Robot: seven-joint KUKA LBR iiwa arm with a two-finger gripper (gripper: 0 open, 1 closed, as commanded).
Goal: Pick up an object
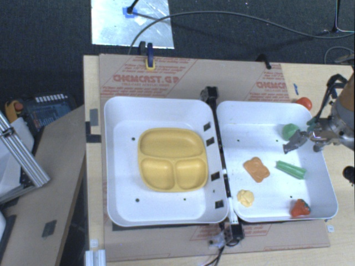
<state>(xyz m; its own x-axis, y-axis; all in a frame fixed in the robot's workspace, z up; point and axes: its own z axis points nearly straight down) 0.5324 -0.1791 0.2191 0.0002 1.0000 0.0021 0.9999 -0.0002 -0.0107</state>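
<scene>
Dark carpet surrounds the bench (pixel 183 71), which bears brown board printed with red lettering and two shallow white bins side by side. Within the right bin (pixel 260 115) lie the things I could pick: a green round piece (pixel 289 130) near the far right corner, a green stick (pixel 290 169) lying at a slant below it, an orange chunk (pixel 256 169) near the middle, a small pale yellow lump (pixel 245 198) by the near edge, and a red piece (pixel 300 208) in the near right corner. Another red round thing (pixel 303 102) sits just outside the bin's far right corner. My gripper (pixel 294 142) reaches over the right rim, its dark tip hanging just beside the green round piece and above the green stick; whether my fingers are spread or pressed together I cannot tell, and nothing shows between them. Over in the left bin (pixel 119 148) rests a yellow divided tray (pixel 171 158) with one long compartment and two smaller ones. Beyond the bench, a shiny metal sheet (pixel 130 15) lies on the floor.
</scene>
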